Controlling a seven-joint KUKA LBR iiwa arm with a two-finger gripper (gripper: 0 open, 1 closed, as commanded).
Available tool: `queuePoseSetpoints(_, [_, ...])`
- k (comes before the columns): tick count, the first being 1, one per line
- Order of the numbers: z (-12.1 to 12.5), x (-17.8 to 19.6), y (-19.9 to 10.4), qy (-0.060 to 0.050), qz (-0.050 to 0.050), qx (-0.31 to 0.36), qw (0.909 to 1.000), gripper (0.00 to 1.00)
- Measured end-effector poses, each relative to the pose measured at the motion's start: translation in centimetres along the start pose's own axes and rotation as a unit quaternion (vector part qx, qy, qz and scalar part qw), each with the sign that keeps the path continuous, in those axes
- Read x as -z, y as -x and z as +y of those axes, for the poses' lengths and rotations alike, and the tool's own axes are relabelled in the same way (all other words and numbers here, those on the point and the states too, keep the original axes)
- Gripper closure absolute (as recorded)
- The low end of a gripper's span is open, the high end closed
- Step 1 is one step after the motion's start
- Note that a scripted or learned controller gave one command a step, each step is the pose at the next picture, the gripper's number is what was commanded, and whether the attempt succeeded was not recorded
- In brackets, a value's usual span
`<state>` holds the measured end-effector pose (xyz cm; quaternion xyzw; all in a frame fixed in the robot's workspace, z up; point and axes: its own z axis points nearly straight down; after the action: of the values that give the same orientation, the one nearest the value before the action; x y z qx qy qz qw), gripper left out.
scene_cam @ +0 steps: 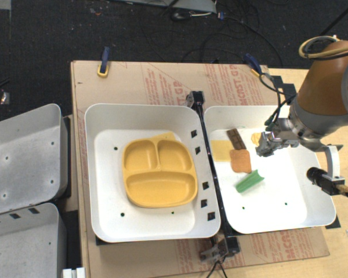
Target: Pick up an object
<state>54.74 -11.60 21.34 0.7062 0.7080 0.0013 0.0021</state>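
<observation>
We see the gripper [265, 146] hanging over the right bin [290, 213], near its top edge, but we cannot tell how its jaws are set, because the picture is too small and dim there. Nothing is seen between them, so we think the pick has not been made yet and the arm is only getting into place. Just below and to the left of the gripper lies an orange-brown block [240, 161], and it looks like the closest thing to grab. We think the next move needs the gripper to shift a bit that way, line up over one thing, and go down. Beside that block are a dark brown bar [235, 139], a pale yellow piece [220, 151] and a green block [249, 182], one of each, so four small things in this bin. The left bin [104, 213] has one yellow tray [160, 174] with three parts. We count two bins.
</observation>
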Motion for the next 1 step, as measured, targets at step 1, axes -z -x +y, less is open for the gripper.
queuePoseSetpoints(1, [0.18, 5.33, 0.02, 0.001, 0.0, 0.0, 1.0, 1.0])
